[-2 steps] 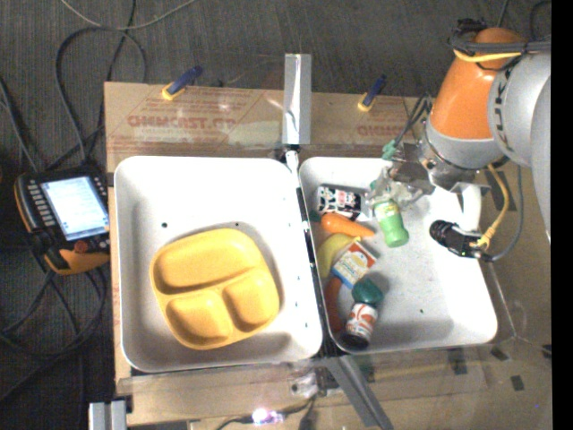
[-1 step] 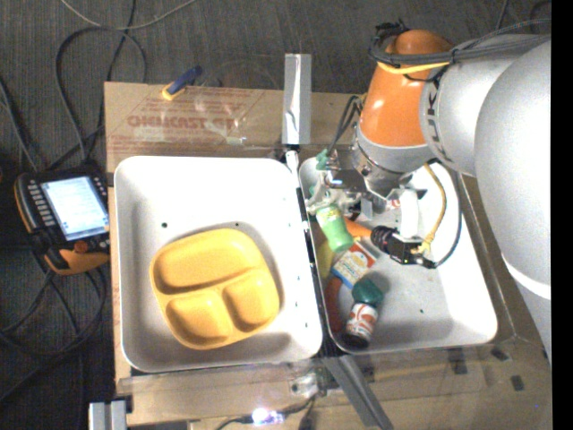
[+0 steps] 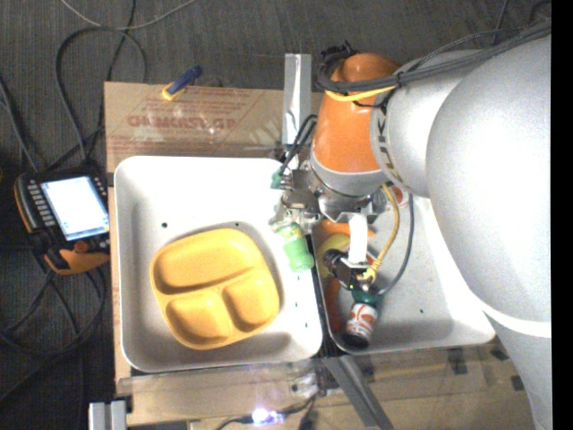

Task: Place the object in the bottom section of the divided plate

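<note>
Claw [image 3: 295,227] above left bin's right wall, finger state unclear; green object [image 3: 296,251] just under it. Plate [image 3: 215,285] lies left, slightly lower.

Bench [image 3: 215,379], two white bins [image 3: 192,182] side by side

The single camera hung above the bench and looked down at a slant, so both white bins fell inside its frame: the left bin [image 3: 125,240] in full, the right bin [image 3: 430,330] largely covered by the grey arm [image 3: 483,168] coming in from the right. It stood fairly far back, perhaps, since the dark floor and a handheld control screen [image 3: 67,206] showed left of the bench.
</note>
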Controlling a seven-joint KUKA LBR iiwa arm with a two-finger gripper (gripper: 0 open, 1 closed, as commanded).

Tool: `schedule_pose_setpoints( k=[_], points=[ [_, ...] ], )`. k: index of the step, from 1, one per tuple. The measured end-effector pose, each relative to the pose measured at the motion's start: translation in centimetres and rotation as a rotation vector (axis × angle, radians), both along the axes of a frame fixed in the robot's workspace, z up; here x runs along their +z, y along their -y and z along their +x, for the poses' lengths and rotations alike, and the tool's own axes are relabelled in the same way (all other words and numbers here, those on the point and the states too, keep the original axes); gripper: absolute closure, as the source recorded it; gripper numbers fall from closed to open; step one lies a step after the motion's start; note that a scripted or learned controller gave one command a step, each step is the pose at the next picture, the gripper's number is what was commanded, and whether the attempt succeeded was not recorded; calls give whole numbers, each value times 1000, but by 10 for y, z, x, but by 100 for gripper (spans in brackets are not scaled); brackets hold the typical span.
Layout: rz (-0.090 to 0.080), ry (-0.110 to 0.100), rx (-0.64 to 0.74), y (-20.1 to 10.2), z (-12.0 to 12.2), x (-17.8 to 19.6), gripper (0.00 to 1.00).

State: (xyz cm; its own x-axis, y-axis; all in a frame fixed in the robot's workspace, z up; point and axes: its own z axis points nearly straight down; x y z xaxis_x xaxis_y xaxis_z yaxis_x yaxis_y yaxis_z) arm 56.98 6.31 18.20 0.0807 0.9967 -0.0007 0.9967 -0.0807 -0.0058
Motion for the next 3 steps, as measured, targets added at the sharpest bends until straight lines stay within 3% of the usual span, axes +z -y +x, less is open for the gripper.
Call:
schedule_pose_setpoints(
  k=[1, 2, 3],
  points=[
    [-3, 1, -196, -28, -2, 24, 100],
    [-3, 1, -82, -98, -10, 14, 100],
    [-3, 1, -83, -98, -9, 14, 0]
  ],
)
